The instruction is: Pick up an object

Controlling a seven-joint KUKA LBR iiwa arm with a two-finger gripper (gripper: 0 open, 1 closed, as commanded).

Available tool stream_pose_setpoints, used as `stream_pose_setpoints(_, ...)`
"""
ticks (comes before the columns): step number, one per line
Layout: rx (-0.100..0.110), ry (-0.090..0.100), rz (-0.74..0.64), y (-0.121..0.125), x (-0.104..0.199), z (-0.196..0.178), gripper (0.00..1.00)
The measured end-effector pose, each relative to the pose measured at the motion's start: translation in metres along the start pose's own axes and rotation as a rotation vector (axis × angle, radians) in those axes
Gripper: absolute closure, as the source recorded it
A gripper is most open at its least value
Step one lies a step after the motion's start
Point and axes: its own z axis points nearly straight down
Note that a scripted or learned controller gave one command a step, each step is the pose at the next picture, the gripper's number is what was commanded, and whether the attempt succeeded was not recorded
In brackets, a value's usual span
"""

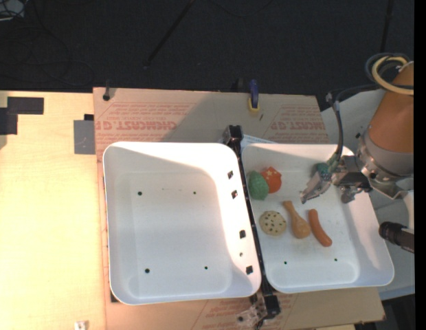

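Observation:
The right white bin (367, 267) holds a green round piece (257, 185), a red-orange piece (271, 178) just behind it, a tan speckled disc (272, 222), a tan drumstick shape (295, 219) and an orange-red sausage (319, 227). My gripper (331, 187) hangs over the bin's right part, above and to the right of the drumstick and sausage. Its two fingers (313, 188) are spread apart with nothing between them.
The left white bin (117, 184) sits beside the right one, with a black clip strip (241, 205) along their shared edge. Brown cardboard (165, 119) lies under both bins. The grey and orange arm (391, 129) stands at the right.

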Motion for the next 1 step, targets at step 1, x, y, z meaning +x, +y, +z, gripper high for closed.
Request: stream_pose_setpoints(1, 0.001, -0.001, 0.001, -0.0089, 0.0057, 0.1893, 0.00)
